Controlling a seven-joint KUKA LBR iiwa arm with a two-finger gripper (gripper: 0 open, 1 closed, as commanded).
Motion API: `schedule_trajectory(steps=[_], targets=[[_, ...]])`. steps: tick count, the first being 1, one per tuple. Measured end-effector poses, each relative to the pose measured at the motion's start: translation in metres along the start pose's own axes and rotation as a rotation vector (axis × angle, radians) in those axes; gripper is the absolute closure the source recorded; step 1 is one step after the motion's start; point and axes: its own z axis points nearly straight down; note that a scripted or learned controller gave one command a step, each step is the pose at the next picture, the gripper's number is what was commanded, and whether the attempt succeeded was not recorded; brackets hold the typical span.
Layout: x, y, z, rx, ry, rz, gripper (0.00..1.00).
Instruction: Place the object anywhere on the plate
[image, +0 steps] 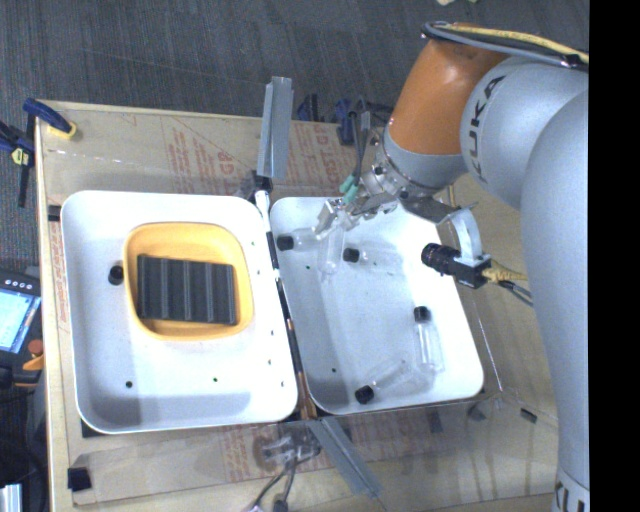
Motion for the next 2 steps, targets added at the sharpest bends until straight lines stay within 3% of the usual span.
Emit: schedule_trajectory(steps=[1, 2], targets=[[0.039, 0.030, 0.058, 0.002, 0.001, -0.172, 1.00], [0.066, 0.016, 0.057, 0.003, 0.001, -0.260, 1.00]])
